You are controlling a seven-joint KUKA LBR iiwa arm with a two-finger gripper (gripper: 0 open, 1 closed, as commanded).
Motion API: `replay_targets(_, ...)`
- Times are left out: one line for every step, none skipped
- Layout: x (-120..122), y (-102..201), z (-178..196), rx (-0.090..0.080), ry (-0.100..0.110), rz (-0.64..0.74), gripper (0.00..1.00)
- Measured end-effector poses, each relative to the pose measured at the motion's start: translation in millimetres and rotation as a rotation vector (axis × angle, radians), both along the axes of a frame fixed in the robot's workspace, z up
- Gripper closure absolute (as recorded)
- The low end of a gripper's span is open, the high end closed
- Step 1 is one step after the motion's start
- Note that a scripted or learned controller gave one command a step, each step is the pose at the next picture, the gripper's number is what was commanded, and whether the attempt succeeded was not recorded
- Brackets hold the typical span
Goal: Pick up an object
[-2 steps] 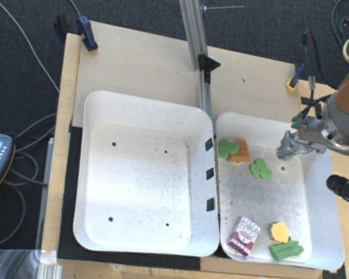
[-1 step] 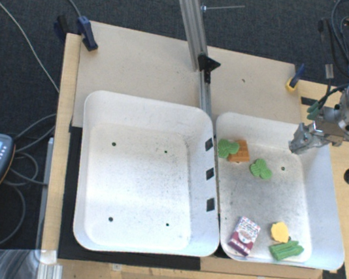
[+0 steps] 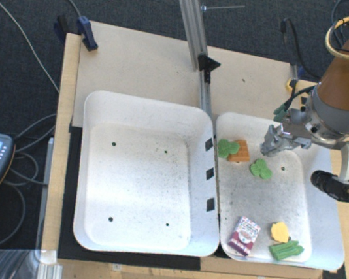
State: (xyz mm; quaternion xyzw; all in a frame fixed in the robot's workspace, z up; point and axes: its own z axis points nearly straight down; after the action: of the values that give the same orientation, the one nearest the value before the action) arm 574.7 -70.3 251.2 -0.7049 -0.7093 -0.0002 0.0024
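Tool [image 3: 271, 147] hovers just above the green clover piece [image 3: 261, 169]; I cannot tell its state. I judge this the approach; next, descend squarely.

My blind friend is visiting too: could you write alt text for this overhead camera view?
A grey-and-orange arm's gripper hangs over the right bin, just above a green piece. That bin also holds an orange block, a small box and a yellow piece.

One fixed camera looks down at a slant from above the bench [image 3: 141, 64], far enough to take in both bins, the left bin [image 3: 100, 106] and the right bin [image 3: 325, 227].
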Motion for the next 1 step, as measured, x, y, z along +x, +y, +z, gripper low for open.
replay_targets(-18.8, 57.3, -0.1, 0.0, 0.001, 0.001, 1.0)
